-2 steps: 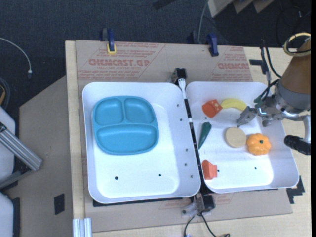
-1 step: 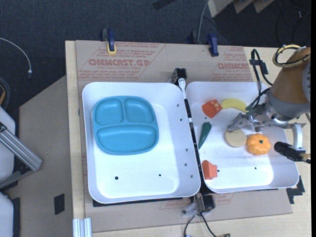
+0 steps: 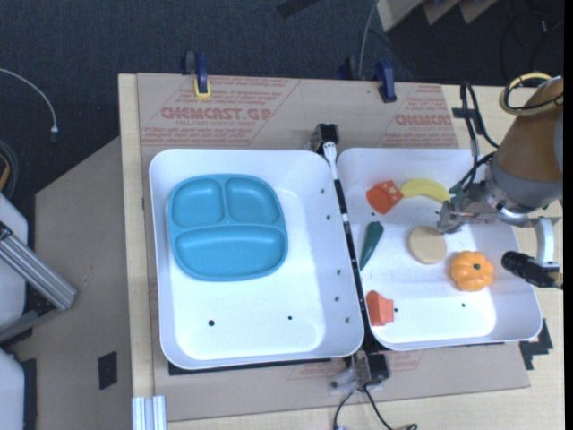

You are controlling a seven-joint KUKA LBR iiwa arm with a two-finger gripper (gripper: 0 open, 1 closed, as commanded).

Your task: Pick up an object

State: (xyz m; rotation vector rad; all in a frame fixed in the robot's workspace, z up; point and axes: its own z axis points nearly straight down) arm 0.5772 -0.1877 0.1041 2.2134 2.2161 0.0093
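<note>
The end effector (image 3: 450, 218) sits low in the right bin (image 3: 501, 325), in the right middle of the frame, and I cannot tell how it is set or if it has anything. It is just above a pale round thing like a small bun (image 3: 428, 245), and right beside the yellow banana (image 3: 424, 189), which lies a little higher and to the left. Any of these could be the thing to pick up. The trouble is that things are packed close here. If the arm comes down a bit off, it may push the bun away, or bump the banana, and come up with nothing. The little orange pumpkin (image 3: 472, 270) is near too, lower right of the bun, and it looks round, so it could roll if it gets knocked. A red-orange block (image 3: 383, 196) lies left of the banana, a dark green pepper (image 3: 371, 243) lies by the bin's left wall, and another red-orange piece (image 3: 380, 308) lies lower down. These three are farther off and should not get in the way. The left bin (image 3: 269, 330) holds a blue divided plate (image 3: 228, 227) in the left middle of the frame, well apart from the arm. Both bins rest on the desk (image 3: 134, 240).
</note>
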